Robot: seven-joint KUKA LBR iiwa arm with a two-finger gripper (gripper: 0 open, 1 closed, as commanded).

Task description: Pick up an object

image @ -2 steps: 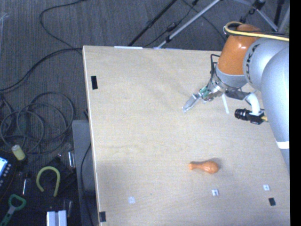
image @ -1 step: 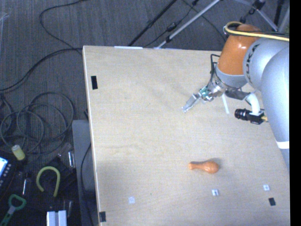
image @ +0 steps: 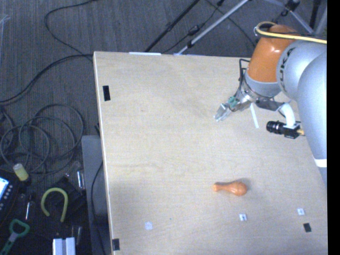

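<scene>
An orange, pear-shaped object (image: 231,188) lies on its side on the pale bench top (image: 159,142), toward the lower right, with its narrow end pointing left. My gripper (image: 222,113) hangs at the upper right, pointing down and to the left, with a small greenish part near its tip. It is well above the orange object in the view and clearly apart from it. Nothing shows in the gripper. The grey arm with its orange band (image: 271,54) comes in from the right.
Small white tags (image: 243,217) (image: 300,211) and black marks (image: 106,93) (image: 307,227) dot the surface. The bench's left edge (image: 101,142) drops to a dark floor with coiled cables (image: 42,137). Stand legs (image: 223,15) cross behind the far edge.
</scene>
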